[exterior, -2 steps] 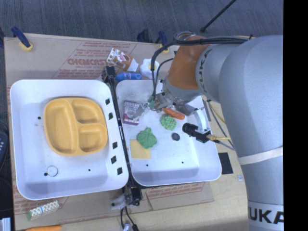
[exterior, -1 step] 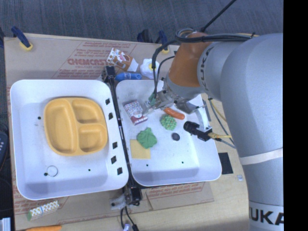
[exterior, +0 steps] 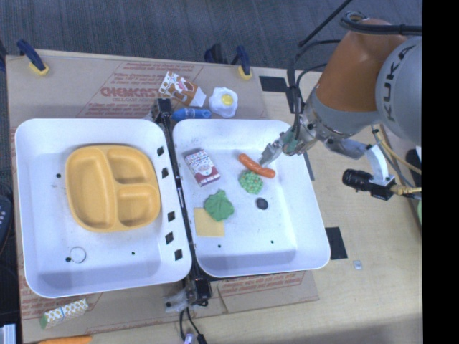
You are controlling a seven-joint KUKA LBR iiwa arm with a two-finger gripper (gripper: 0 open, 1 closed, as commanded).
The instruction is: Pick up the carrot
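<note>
The carrot [exterior: 256, 165] is a small orange stick lying in the right bin [exterior: 301, 242], angled from upper left to lower right, just above a green broccoli piece [exterior: 250, 183]. My gripper [exterior: 277, 150] hangs over the bin's upper right part, its tip just right of and slightly above the carrot's right end. From this angle the fingers merge into one dark shape, and nothing shows between them.
In the right bin also lie a red-and-white packet [exterior: 201, 166], a green leafy piece [exterior: 219, 206], a yellow cheese slice [exterior: 209, 223] and a small dark disc [exterior: 262, 203]. A yellow divided plate [exterior: 112, 186] sits in the left bin [exterior: 36, 264]. Behind the bins are a carton [exterior: 176, 87] and an egg [exterior: 224, 101].
</note>
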